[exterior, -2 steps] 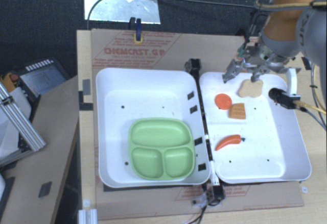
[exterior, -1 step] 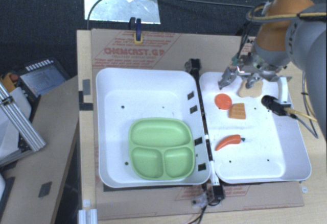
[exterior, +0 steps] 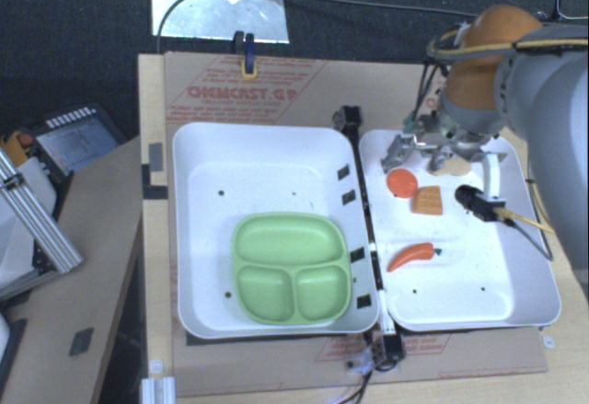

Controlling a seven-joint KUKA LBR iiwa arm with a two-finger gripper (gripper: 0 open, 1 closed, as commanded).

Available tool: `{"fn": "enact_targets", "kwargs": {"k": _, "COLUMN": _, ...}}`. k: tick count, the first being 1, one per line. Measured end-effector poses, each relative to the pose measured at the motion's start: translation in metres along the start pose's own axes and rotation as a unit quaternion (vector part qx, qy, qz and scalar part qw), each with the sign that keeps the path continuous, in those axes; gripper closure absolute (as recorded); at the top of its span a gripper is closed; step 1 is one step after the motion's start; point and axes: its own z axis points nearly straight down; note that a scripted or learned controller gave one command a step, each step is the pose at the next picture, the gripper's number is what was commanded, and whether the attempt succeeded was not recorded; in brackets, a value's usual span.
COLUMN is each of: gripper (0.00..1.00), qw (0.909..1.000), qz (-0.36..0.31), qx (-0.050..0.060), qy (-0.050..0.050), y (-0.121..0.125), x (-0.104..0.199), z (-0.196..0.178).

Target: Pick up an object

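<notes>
Cut off by the right edge: the grey arm [exterior: 552, 89] past its orange band. Fingers of the hand [exterior: 425, 152] too small and cluttered to read. Cream object [exterior: 454, 164] half hidden under the wrist. Pale block [exterior: 7, 338] cropped at the left edge. Brown tabletop [exterior: 276, 85] lettering partly covered by the left bin [exterior: 198, 140].

- Flat tan cardboard-covered bench [exterior: 267, 89] with red print.
- Two shallow white plastic bins side by side: left bin [exterior: 198, 209] at nine o'clock, right bin [exterior: 479, 292] at three o'clock.
</notes>
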Motion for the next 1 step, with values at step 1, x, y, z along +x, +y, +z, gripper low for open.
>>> {"fn": "enact_targets", "kwargs": {"k": 1, "gripper": 0.00, "qw": 1.0000, "qz": 0.000, "qx": 0.000, "qy": 0.000, "y": 0.0000, "x": 0.0006, "z": 0.0372}}
